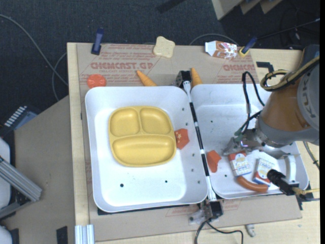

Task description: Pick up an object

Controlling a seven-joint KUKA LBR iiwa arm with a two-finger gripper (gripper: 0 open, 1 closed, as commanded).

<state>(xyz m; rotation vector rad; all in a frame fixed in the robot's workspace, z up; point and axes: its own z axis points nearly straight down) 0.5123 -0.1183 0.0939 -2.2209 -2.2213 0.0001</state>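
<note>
Two white bins sit side by side on the bench. Left bin holds a yellow divided tray, with a small red-orange piece touching the tray's right edge. Right bin holds the clutter: a red piece by the divider, a small white carton with red print, a second white packet beside it, and a hot-dog-like sausage lying curved along the bin's near edge.

Arm enters from the right, orange band angled down and leftward over the right bin, grey wrist below it. Gripper is low inside the right bin, just above the small white carton and close to the red piece. Whether anything is in its grasp, or how it is set, cannot be told from this angle.

Outside the bins, along the far edge of the bench: a bread-slice toy, a carrot, a red disc, a blue clip and a small printed carton.
</note>
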